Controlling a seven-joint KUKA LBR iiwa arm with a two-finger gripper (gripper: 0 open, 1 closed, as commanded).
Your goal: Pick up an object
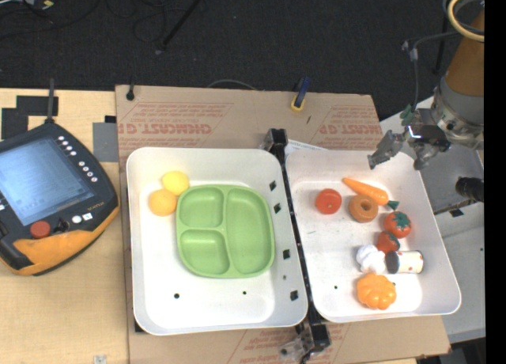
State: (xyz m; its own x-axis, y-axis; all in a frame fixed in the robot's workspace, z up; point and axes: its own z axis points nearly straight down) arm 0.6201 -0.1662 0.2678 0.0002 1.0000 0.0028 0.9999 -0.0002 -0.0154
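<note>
Gripper [401, 147] up at the right bin's [332, 291] far right corner, fingers look spread w/ nothing between them; approach step, no pick begun.

Working outward: nearest items are the carrot [365, 189] and the brown ring [364, 210] just below it, then a red tomato [328, 201] to their left and a strawberry [398, 223] to the right. Further down: small red piece [387, 241], white mushroom-like pieces [379, 259], orange pumpkin [375, 291]. Left bin [150, 291] holds a green divided plate [224, 230] and two yellow fruits [168, 191]. Next move probably: pick a target, prob. the carrot or the well-isolated tomato, centre over it, drop, close.
</note>
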